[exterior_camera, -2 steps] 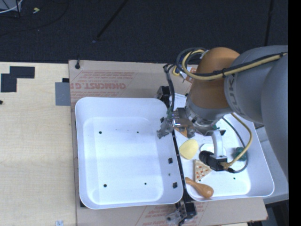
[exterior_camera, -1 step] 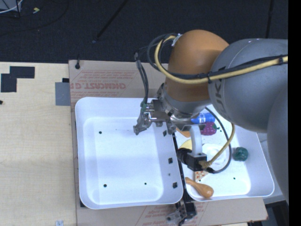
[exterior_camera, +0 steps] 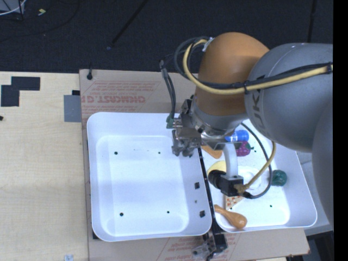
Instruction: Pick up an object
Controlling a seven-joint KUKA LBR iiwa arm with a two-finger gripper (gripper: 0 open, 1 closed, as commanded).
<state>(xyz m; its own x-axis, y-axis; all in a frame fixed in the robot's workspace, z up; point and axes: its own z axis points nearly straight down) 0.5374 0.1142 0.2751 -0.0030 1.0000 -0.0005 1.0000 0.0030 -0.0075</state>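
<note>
On my feed the arm (exterior_camera: 296, 91) comes in from the right, and its orange band (exterior_camera: 234, 58) bulges over the far side of the two bins. The gripper (exterior_camera: 184, 144) hangs over the right-hand edge of the left bin (exterior_camera: 92, 167) (left and right as my camera sees them), close to that bin's far corner and just beside the divide between the bins. From this angle I cannot tell whether it is spread or pressed together, and I see nothing held in it.

The things to pick up all lie in the right bin (exterior_camera: 283, 213). A wooden spoon (exterior_camera: 232, 218) rests near the front wall. A green ball (exterior_camera: 278, 177) sits well apart from it, toward the right side. A blue piece (exterior_camera: 240, 137) and a purple toy (exterior_camera: 243, 149) lie close together under the wrist, and a yellow piece (exterior_camera: 213, 173) lies near the divide, partly hidden.

Both bins rest on a cardboard sheet (exterior_camera: 119, 94) with red print, and the sheet lies on the pale wooden bench (exterior_camera: 38, 162).
</note>
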